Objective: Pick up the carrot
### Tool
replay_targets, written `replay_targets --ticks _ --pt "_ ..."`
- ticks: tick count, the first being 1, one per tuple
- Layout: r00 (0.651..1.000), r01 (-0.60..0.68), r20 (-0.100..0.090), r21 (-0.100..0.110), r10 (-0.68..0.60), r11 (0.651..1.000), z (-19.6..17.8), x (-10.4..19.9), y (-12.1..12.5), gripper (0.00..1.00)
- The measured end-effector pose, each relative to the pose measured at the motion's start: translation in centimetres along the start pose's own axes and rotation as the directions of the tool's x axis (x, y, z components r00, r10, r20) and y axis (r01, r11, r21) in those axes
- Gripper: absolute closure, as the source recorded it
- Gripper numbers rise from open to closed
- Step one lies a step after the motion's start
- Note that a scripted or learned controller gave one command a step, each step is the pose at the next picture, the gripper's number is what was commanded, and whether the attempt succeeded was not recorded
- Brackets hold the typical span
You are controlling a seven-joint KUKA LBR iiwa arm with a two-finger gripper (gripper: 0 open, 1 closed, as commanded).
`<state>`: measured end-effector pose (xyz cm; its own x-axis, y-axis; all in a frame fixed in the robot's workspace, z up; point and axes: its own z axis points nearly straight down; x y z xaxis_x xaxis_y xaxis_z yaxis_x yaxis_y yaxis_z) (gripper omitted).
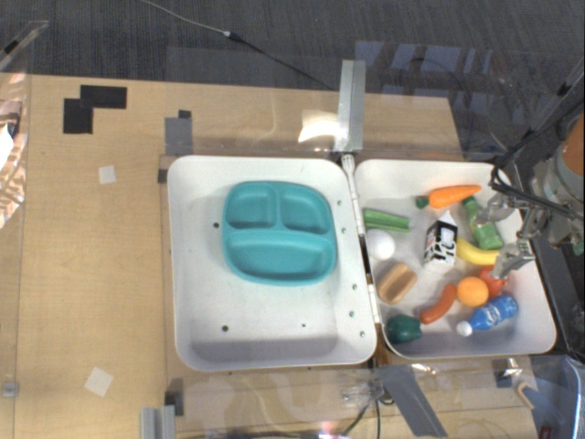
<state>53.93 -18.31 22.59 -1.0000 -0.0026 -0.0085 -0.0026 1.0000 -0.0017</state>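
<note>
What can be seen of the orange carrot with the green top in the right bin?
The orange carrot with the green top looks like a smooth plastic toy. It tapers to a point at the right, with its dark green stub at the left end. It lies flat, nearly horizontal, near the far wall of the right white bin. It appears whole and free of neighbours. The gripper hovers to its lower right, not touching it.

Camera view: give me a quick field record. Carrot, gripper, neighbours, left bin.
carrot: lies at the far side of the right bin, not held
gripper: over the right bin's right side, nothing seen between its fingers
near gripper: banana, green block
carrot neighbours: green bean pod, black-and-white carton
left bin: holds a teal divided plate
</note>
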Motion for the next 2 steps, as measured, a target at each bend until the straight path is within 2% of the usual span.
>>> replay_targets --ticks 1,2 --pt "1.0 0.008 -0.008 -0.003 -0.008 1.0 8.7 -4.4 -2.1 0.0" --pt "0.986 0.158 0.051 0.028 -0.159 0.987 11.7 -2.5 -2.8 0.0"
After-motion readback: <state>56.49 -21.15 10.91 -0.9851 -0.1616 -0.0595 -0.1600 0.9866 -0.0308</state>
